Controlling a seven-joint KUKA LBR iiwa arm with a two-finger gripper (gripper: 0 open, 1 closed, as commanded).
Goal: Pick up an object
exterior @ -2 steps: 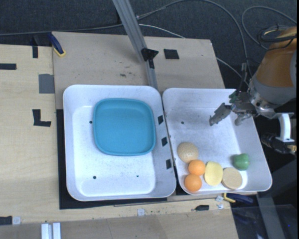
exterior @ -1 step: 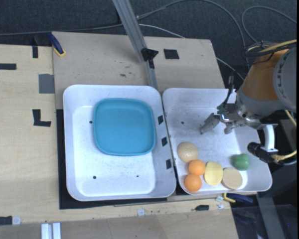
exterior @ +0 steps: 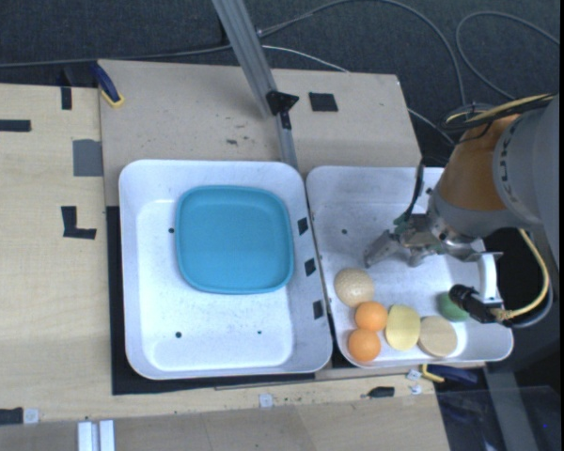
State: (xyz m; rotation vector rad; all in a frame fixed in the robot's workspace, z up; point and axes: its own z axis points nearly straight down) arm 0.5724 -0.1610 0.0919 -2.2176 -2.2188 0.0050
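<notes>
My gripper hangs low in the right bin, near its middle. It is open, and I see nothing between its fingers. Below it, along the bin's front edge, lie a tan ball, two orange balls, a pale yellow piece and a beige round piece. A small green object lies to the right of them, partly behind the arm's black fitting. The tan ball is the nearest, just below and left of the fingertips, apart from them.
The left bin holds a blue square plate. A grey metal pole slants down to the bins' back edge. The grey and orange arm covers the right bin's right side, with cables behind it.
</notes>
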